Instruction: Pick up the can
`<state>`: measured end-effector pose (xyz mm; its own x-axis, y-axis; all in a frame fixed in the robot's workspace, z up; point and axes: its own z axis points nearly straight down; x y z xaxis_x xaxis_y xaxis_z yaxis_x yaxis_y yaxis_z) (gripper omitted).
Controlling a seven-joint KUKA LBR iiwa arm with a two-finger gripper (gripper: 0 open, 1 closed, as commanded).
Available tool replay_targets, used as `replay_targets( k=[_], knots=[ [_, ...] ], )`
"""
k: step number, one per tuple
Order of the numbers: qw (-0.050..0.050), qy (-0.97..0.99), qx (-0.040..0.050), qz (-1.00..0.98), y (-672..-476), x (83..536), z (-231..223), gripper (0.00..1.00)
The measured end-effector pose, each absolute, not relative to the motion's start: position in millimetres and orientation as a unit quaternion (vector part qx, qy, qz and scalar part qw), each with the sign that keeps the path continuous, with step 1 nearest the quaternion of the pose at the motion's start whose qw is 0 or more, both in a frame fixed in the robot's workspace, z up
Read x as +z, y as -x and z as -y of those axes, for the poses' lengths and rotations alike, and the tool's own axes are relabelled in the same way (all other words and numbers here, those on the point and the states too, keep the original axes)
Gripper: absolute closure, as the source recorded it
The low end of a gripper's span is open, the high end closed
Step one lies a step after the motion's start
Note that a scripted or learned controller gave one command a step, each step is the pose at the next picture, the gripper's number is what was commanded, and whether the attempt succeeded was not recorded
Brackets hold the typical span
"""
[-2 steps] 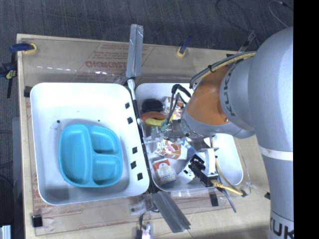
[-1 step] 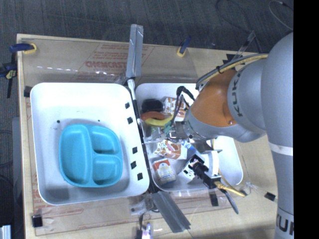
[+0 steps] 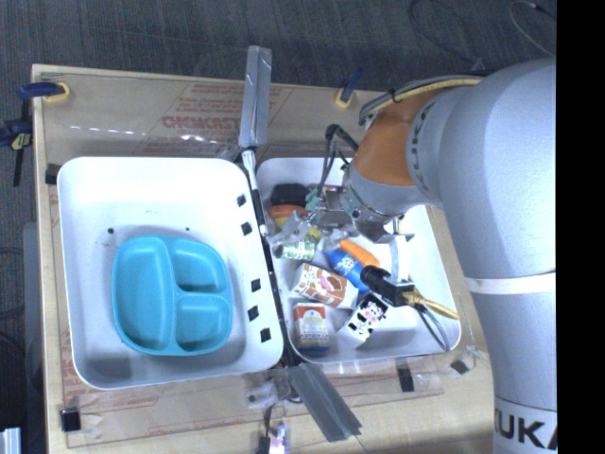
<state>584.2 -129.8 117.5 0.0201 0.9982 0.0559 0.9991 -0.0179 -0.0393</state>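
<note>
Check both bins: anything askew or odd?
Nothing looks spilled or broken. The right bin holds a jumbled heap, with items lying tilted over one another; the can lies at its near edge. The blue tray sits flat in the left bin. The arm hangs over the heap.

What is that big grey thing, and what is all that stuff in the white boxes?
The big grey thing is a robot arm with an orange band. The camera sits above the bench and looks down on it. The arm reaches in from the right over the right white bin, and its hand is down among a jumble of small things. One is a can near the front, which the robot should pick up. The left white bin holds a blue divided plate. I cannot see the hand holding anything.
</note>
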Motion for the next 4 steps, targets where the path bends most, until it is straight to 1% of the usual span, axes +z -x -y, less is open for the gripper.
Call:
replay_targets(
  k=[1, 2, 3, 4],
  knots=[
    [-0.001, 0.763, -0.0159, 0.646, -556.8, 120.6, 115.1, 0.00],
    [-0.035, 0.757, -0.0295, 0.652, -534.7, 124.1, 104.8, 0.00],
    [-0.029, 0.816, -0.0321, 0.576, -524.1, 123.3, 100.3, 0.00],
    [-0.021, 0.835, -0.0235, 0.549, -548.9, 122.8, 101.1, 0.00]
  ],
)
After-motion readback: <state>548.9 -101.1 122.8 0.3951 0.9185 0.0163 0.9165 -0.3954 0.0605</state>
